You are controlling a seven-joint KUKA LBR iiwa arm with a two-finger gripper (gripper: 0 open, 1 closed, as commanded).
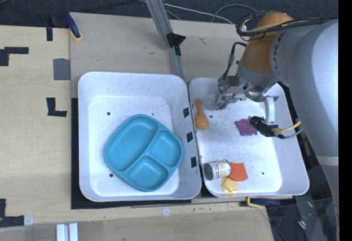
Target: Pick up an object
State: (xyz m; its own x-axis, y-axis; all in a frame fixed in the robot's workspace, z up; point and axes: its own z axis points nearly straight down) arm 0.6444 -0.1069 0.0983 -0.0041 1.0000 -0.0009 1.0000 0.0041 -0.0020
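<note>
Two shallow white plastic bins are seen from above, side by side on a pale wooden tabletop. The left bin holds a light blue plastic divided plate with three compartments, lying flat near the bin's front.

The right bin holds several small objects. A tan, gourd-shaped wooden piece with a narrow neck and rounded bulb lies by the bin's left wall. A flat purple piece of irregular shape lies near the middle, just beside a black fitting on the arm. At the front, a small silver metal can lies on its side, with its label too small to be read. Touching it on the right is an orange block, and a small yellow piece sits just in front of both.

The grey arm with an orange band is seen reaching in from the right, over the back part of the right bin. Its hand points down near the bin's back left corner, between the tan piece and the purple piece, apart from both. Nothing is seen between its fingers. Whether the fingers are apart or together cannot be told.

A grey metal pole slants across the back of the tabletop.
</note>
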